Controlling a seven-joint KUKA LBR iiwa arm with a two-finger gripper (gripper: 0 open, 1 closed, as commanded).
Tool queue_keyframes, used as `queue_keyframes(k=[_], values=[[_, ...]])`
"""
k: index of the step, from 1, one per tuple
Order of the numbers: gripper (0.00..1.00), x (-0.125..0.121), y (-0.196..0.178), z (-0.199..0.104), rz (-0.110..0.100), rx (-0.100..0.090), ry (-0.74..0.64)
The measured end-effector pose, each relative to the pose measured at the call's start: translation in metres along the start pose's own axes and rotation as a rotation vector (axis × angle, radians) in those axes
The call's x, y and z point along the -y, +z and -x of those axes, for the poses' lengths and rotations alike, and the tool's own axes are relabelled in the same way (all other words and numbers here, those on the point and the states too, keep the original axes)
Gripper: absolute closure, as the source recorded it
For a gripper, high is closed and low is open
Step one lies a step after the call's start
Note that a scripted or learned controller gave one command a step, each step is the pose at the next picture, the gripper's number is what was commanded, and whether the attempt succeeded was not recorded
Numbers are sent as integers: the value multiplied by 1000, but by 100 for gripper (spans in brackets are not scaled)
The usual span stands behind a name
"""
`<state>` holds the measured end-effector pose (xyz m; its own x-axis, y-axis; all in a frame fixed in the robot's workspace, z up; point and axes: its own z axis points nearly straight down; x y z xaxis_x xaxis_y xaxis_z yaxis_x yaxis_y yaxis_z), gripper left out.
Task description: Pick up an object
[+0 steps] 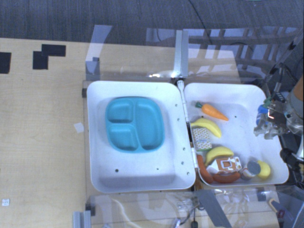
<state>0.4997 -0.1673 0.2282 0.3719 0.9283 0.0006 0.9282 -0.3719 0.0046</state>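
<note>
The right bin (237,91) holds a toy carrot (213,111), a yellow banana (207,126), a patterned green and white packet (202,138), a second banana (218,153), a brown and white carton (226,166), a red sausage (213,176), a small grey can (251,169) and a yellow lemon (264,170). My gripper (267,130) hovers at the right edge of this bin, over its right wall, apart from all the objects. Nothing shows between its fingers.
The left bin (99,170) holds a blue divided plate (135,124). A metal divider rail (185,127) runs between the two bins. Bare white floor lies in the upper middle and right of the right bin, near the gripper. Cables run across the dark floor at the back.
</note>
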Motion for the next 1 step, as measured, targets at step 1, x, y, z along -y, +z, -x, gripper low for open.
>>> queue_keyframes(k=[1], values=[[100,-6,35,-15,-4,0,138]])
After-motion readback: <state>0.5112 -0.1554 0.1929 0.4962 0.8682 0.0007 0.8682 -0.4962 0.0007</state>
